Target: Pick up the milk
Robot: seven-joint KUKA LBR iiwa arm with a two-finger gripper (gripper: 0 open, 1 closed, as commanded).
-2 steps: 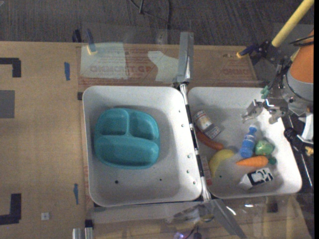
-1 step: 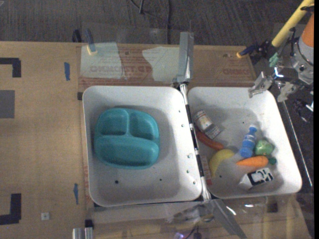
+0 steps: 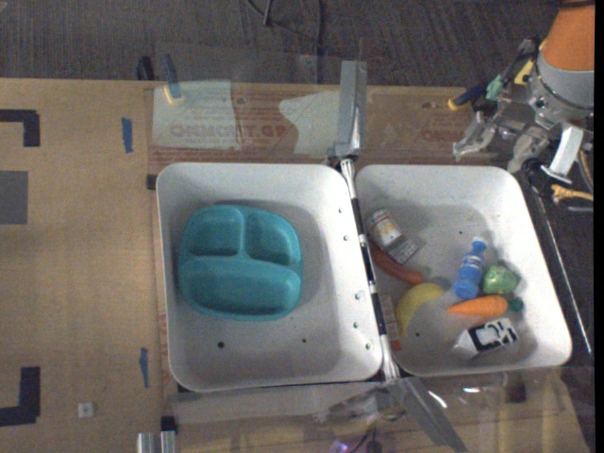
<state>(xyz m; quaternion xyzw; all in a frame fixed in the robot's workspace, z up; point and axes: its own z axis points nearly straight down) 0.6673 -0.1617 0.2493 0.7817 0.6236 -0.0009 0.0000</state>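
Jaws [image 3: 491,130] spread wide, gripping nothing, above the right bin's [image 3: 444,185] far rim. Below them: one milk [image 3: 489,336], one carrot [image 3: 478,306], one bottle [image 3: 469,270]. Brown table [image 3: 85,253]; dark floor [image 3: 142,17].

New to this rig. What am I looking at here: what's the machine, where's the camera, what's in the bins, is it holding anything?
One fixed camera looks down at a slant on a bench with two shallow white bins. The robot arm, grey with an orange band, reaches in from the right; its gripper hangs above the right bin's far corner with nothing between its fingers. The left bin holds a teal divided plate. The right bin holds a small can, a blue bottle, a green item, a carrot, a yellow fruit and a black-and-white carton, probably the milk.
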